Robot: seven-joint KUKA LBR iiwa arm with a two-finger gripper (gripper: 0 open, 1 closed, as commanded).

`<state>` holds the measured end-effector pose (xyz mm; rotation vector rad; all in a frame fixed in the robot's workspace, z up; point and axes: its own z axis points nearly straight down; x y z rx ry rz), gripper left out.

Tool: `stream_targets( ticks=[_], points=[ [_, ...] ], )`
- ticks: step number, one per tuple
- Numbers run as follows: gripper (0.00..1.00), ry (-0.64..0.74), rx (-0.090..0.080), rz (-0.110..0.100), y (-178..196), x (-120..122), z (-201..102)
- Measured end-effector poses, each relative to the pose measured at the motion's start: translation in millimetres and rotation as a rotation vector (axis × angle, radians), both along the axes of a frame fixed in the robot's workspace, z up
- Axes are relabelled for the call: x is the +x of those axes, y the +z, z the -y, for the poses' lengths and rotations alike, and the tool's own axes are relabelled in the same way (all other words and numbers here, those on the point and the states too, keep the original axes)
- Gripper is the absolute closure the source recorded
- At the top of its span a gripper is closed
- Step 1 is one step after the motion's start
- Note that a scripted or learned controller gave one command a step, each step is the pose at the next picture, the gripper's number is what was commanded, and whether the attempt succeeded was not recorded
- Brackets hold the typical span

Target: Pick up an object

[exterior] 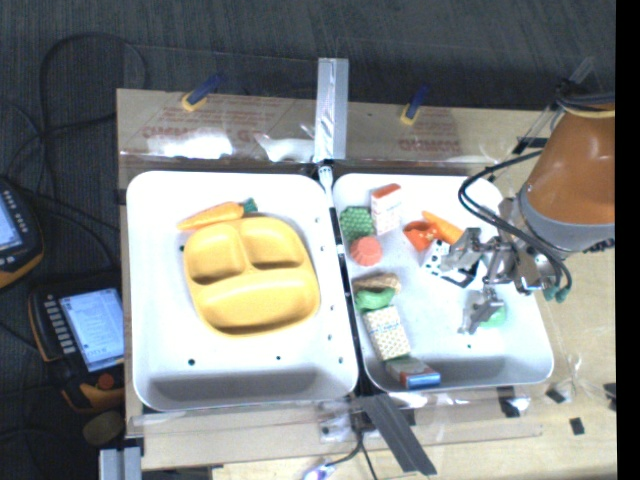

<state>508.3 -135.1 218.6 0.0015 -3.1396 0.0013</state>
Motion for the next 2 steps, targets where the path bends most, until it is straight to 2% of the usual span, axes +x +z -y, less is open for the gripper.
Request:
stream_targets(
  ticks=[1,2],
  points=[
    [0.00,0.046,-0.003,0.010,-130,57,18],
    [0.00,-0.017,-0.002,0.014,-130,110,15]
  ],
)
